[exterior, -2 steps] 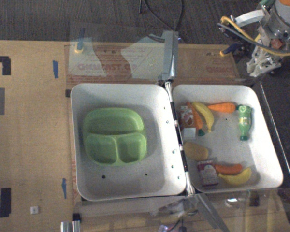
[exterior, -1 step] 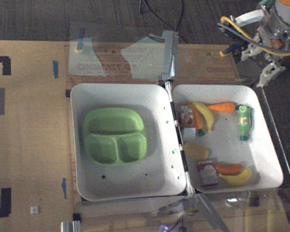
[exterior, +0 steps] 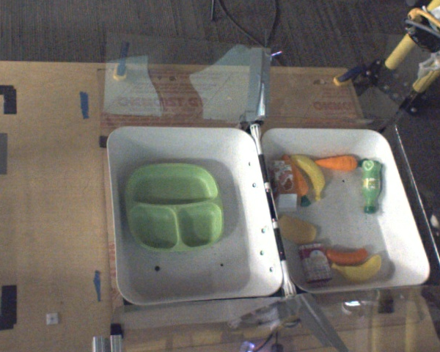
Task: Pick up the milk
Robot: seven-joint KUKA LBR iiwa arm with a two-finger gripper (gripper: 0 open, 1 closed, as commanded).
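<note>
Milk carton (exterior: 282,177) flat against right bin's (exterior: 405,222) left wall, near banana (exterior: 312,173); tool state unclear.

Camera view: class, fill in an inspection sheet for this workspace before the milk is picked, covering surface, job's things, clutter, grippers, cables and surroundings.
Surface: brown bench bearing a left bin and a right bin, side by side.
Job's things: two red-and-white cartons in the right bin, one at its far left, one near its front; cannot tell which is the milk.
Clutter: green plate in the left bin; bananas, carrots, bottle and a tan piece in the right bin.
Grippers: nothing seen.
Cables: black cable looped on the floor beyond the bench.
Surroundings: dark carpet; yellow-handled clamps top right; blue tape on the bench.
</note>
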